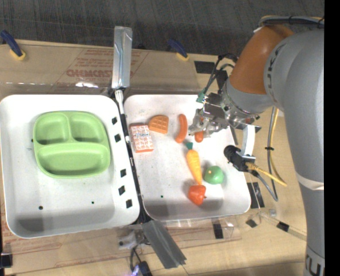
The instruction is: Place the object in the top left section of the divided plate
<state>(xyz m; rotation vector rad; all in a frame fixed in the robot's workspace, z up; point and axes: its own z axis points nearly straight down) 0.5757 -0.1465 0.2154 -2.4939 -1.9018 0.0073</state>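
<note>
Arm over the right bin (158,206) — pick step, nothing in the plate (72,142) yet.

The gripper (207,125) hangs low above a small orange piece (199,136), beside the sausage (181,127); whether it is spread or pinched cannot be told from here. The likely target lies under the tool, in the right bin, well apart from the green plate in the left bin (20,211). Next — a secure pick, lift, then travel left to the plate's top left section (50,127).
</note>
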